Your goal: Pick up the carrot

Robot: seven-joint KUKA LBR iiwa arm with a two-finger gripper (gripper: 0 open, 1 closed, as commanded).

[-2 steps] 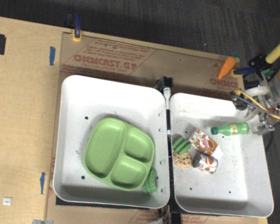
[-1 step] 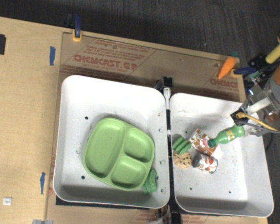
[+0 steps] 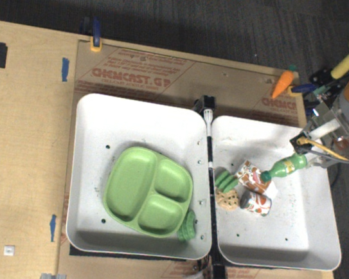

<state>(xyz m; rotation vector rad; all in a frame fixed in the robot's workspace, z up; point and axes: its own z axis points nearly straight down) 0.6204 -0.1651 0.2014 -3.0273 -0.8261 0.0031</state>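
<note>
From the overhead camera, the carrot (image 3: 283, 84) lies on the cardboard (image 3: 170, 83) just beyond the far rim of the right bin (image 3: 297, 232), outside both bins. The gripper (image 3: 313, 152) hangs over that bin's right side beside a green bottle (image 3: 285, 166); whether its grip is open or closed I cannot tell. To my eye it should rise clear of the rim, cross to the carrot and close across its narrow width
</note>
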